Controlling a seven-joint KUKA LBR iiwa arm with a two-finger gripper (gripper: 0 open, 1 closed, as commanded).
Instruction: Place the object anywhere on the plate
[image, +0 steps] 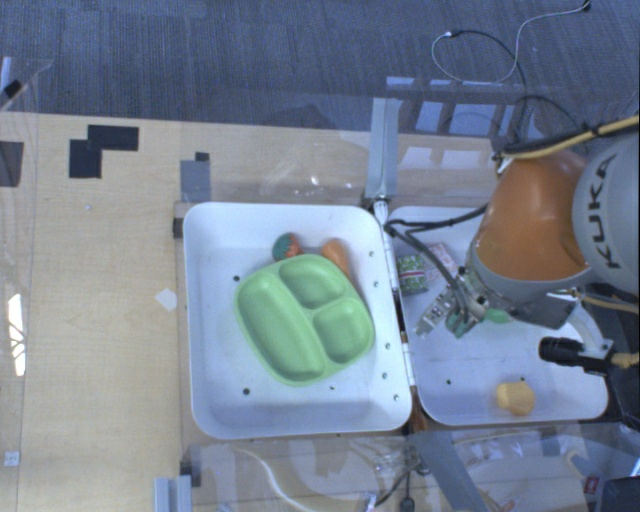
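tabletop (100, 300) bore two white bins. left bin (215, 400) held green divided plate (303, 318), tilted, near bin's middle. right bin (560, 405) held arm's pincer (452, 318) near its left wall, hovering; whether closed or apart, could not tell. small yellow object (516, 397) lay in right bin's near corner, apart from pincer, toward camera and rightward. plate lay leftward, past divider.
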